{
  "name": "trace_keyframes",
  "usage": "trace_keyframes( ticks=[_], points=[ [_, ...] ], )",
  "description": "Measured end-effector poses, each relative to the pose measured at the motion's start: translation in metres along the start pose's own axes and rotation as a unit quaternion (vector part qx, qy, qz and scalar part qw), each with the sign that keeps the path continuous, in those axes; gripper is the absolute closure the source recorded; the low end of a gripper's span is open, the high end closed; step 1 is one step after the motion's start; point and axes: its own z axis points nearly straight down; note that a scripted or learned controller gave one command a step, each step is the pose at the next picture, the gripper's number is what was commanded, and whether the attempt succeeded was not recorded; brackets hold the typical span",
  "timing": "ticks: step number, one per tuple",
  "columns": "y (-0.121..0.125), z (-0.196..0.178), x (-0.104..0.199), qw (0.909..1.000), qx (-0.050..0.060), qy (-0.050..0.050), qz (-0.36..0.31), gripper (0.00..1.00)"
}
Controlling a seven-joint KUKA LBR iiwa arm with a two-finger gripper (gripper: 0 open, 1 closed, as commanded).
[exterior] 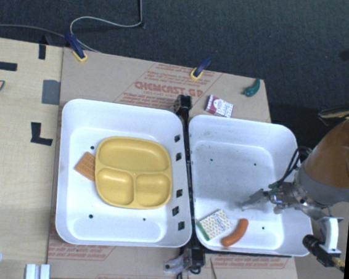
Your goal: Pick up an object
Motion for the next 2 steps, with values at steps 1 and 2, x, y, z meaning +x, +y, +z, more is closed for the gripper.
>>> trace_keyframes(
  ticks=[1, 2],
  points=[
    [0.001, 0.047, 0.012, 1.0000, -0.002, -0.001, 0.001, 0.00],
    [0.002, 0.037, 0.012, 1.0000, -0.004, -0.003, 0.001, 1.00]
  ],
)
